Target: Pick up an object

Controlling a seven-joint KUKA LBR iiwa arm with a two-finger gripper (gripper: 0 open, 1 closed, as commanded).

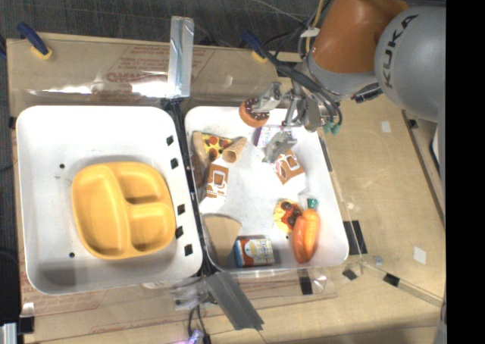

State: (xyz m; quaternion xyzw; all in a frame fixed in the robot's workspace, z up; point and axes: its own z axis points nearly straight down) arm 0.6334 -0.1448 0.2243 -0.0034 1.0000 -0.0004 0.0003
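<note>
My gripper (284, 124) hangs over the far end of the right bin (331, 183), below the orange-banded wrist. Just under it lie a small purple item (261, 136) and a grey piece (274, 147). A brown carton (289, 167) sits slightly nearer. A chocolate donut (252, 112) rests at the bin's far rim, left of the gripper. Further left are a pizza slice (208, 144) and an ice cream cone (233, 150). Nothing visibly sits in the gripper.
The right bin also holds a second brown carton (218, 181), a carrot (305, 235), a yellow-red toy (286, 214), a can (254, 251) and a brown wedge (220, 229). A yellow divided plate (121, 207) lies in the left bin (38, 153).
</note>
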